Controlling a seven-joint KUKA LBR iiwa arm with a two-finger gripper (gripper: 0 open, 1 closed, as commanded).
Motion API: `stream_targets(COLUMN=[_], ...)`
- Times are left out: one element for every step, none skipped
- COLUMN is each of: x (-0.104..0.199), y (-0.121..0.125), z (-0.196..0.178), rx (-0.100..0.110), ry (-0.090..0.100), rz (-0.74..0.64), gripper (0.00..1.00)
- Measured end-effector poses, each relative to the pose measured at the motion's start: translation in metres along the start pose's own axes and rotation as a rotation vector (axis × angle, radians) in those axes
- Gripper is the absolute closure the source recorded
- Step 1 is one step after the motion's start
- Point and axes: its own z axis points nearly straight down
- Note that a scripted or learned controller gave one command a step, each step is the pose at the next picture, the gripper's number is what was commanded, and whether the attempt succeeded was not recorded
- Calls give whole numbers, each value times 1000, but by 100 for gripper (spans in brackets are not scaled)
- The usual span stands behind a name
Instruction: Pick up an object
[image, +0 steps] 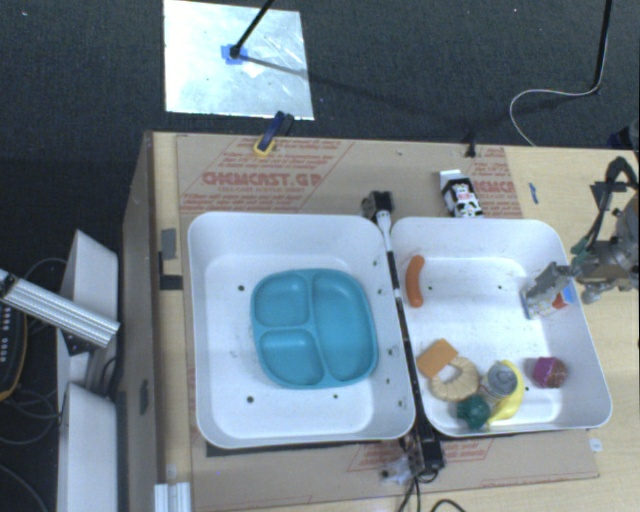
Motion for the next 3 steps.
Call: stream_targets(x=[13,76,36], y=[43,77,151], z=[110,172,121], rx=[2,1,-4], ry=[1,1,-1], rz=[0,-1,-1], gripper=[0,0,0])
